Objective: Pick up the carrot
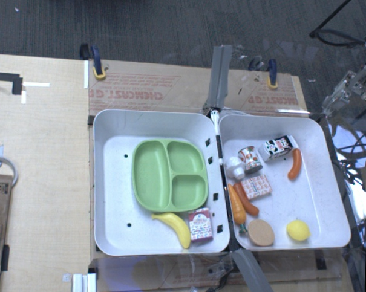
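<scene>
One carrot [237, 205], two sausages [295, 163], one banana [176, 227], one lemon [298, 230].

Two white bins, green divided plate [169, 175] and banana [174, 227] left, carrot [237, 204], lemon [298, 230] right

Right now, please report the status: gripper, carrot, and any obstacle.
Gripper up at far right, outside the bins. Carrot lies in right bin near the left wall, untouched. Red sausage touching its right side, cookie close below.
</scene>
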You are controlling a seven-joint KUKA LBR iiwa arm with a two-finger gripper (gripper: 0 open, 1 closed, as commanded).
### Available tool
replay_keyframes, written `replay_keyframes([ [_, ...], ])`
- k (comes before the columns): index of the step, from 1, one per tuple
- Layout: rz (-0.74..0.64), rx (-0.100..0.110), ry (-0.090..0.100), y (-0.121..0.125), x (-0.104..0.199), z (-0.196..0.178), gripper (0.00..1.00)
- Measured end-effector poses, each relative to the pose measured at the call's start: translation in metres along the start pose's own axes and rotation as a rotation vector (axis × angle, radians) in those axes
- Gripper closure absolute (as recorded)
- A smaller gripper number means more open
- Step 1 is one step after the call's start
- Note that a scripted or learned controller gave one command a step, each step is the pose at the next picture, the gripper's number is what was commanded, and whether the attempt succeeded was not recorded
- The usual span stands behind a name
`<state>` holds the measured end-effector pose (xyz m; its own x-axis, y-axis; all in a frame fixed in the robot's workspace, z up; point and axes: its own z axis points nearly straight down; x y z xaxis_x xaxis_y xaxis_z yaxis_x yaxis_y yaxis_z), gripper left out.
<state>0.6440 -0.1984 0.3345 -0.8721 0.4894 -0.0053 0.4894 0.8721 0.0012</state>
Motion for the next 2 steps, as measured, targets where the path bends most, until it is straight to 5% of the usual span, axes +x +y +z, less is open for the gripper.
replay_keyframes([
  [1,-0.388,-0.001,0.002,-0.002,-0.006,0.078,1.00],
  [2,-0.863,-0.003,-0.002,-0.014,-0.022,-0.030,1.00],
])
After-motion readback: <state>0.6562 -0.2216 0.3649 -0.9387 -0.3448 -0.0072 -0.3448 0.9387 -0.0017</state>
